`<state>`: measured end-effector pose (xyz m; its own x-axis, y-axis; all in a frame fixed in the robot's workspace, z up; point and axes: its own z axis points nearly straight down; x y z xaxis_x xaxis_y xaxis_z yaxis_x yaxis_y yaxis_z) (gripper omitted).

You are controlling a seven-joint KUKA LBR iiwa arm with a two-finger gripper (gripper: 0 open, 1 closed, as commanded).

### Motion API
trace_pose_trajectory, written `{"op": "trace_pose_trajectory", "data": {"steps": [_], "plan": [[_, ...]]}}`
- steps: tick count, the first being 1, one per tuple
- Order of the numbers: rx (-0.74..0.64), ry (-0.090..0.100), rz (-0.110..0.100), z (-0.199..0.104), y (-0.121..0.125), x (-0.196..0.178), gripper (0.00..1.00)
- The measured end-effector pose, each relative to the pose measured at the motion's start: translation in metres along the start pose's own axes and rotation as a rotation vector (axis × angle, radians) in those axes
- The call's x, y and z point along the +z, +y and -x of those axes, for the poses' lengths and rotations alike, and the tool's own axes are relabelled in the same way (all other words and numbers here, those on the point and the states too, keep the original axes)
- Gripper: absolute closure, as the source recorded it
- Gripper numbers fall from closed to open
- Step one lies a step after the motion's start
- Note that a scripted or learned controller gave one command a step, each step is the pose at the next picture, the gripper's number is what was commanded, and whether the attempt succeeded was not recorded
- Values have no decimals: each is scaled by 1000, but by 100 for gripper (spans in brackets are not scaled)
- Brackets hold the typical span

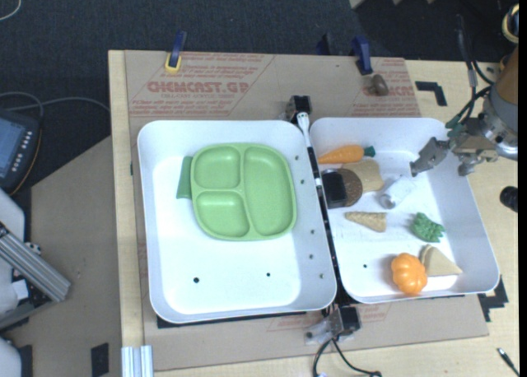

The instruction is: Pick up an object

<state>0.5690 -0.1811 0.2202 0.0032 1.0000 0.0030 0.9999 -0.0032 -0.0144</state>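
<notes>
Dark carpet is surrounding the cardboard-topped bench (pixel 247 79) carrying two white bins (pixel 165 285); at three o'clock the claw (pixel 449 155) is hovering with fingers spread, grasping nothing.

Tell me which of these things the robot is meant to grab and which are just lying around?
Candidates, in the right bin by the claw:
toy carrot
toy pumpkin
toy broccoli
cone-shaped wedge

Lying about:
green divided plate
left bin
blue clamp
</notes>
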Motion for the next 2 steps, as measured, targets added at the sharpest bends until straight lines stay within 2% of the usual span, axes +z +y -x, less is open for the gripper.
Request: {"op": "trace_pose_trajectory", "data": {"steps": [1, 2], "plan": [[-3, -3, 14, 0, 3, -8, 0], [-2, -2, 9, 10, 3, 45, 0]]}}
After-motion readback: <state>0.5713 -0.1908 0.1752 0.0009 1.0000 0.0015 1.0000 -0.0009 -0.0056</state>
